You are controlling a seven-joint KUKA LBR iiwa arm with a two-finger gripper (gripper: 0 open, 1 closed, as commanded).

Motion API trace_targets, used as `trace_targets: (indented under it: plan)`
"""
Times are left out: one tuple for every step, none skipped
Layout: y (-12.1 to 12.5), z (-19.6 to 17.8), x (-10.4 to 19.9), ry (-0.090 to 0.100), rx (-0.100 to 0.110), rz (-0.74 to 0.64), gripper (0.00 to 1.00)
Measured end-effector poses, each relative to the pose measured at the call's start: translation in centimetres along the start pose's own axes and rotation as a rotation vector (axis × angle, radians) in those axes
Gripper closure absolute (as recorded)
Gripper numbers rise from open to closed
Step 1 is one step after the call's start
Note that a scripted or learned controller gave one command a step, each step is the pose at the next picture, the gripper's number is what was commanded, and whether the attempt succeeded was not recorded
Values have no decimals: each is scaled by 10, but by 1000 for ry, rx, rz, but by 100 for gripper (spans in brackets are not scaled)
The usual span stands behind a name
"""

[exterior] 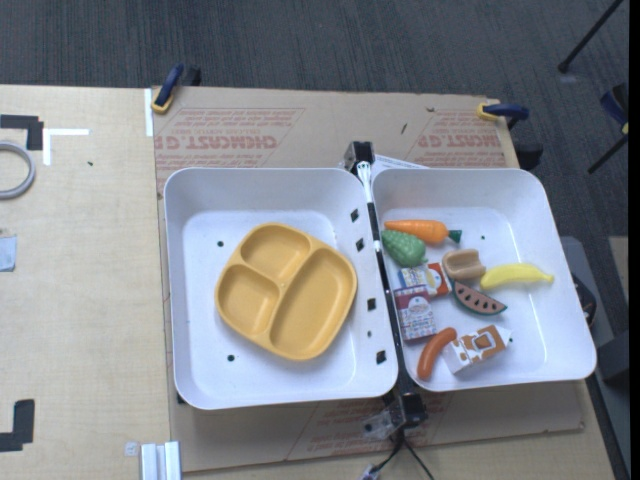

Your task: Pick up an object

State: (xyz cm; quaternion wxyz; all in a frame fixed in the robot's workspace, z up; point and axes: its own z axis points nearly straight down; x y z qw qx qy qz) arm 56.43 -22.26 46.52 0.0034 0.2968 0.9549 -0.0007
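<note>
The right bin (530,203) holds several toy foods. An orange carrot (417,230) lies at the upper left, with a green leafy piece (404,249) just below it. A brown bread piece (463,263) sits beside a yellow banana (515,277). A watermelon slice (477,299) lies below them. Two small red cartons (413,298) rest against the bin's left wall. A red sausage (435,352) and a white-and-orange carton (477,349) lie near the front.
The left bin (195,208) contains a yellow three-compartment plate (286,290). Both bins sit on a cardboard sheet (250,133) held by blue-and-yellow clamps (168,86). A wooden bench (70,298) extends to the left, with a ring (14,168) near its edge.
</note>
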Motion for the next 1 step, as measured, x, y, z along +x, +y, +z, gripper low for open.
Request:
trace_targets:
  plan:
    - [0,-10,-1,-4,0,1,100]
